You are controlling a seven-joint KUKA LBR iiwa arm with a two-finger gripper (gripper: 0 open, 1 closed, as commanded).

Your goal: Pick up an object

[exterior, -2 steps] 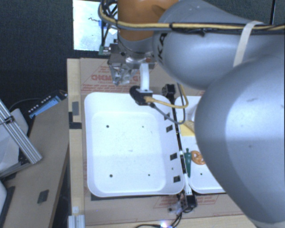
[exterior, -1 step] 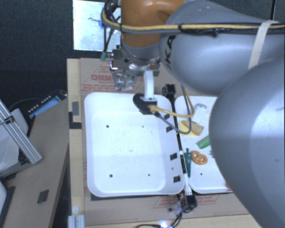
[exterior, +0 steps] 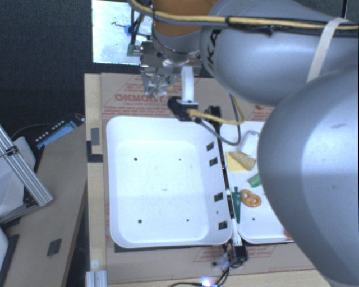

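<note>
The grey arm (exterior: 291,112) fills the 3 o'clock side of the view, its orange band (exterior: 179,11) at 12 o'clock. Below the band the claw (exterior: 159,85) hangs over the printed cardboard (exterior: 126,96) just past the far rim of the left bin (exterior: 120,132) — it is apart from the bin and from every object. Whether the claw is open or closed cannot be told; nothing shows held in it.

A white post (exterior: 188,84) stands just beside the claw toward 3 o'clock, with a black connector (exterior: 178,107) and a yellow cable (exterior: 216,119) at its foot.

The objects lie in the right bin (exterior: 258,232), partly hidden by the arm. A pale yellow wedge (exterior: 241,161) sits near the bin's left wall. Toward 5 o'clock from it lies a small green piece (exterior: 255,180), and below that an orange pretzel (exterior: 250,199) touching a dark green stick (exterior: 236,204).

Beside the surface, at 9 o'clock, a metal rail (exterior: 22,168) runs at a slant, and a blue-edged device (exterior: 56,130) lies near it.
</note>
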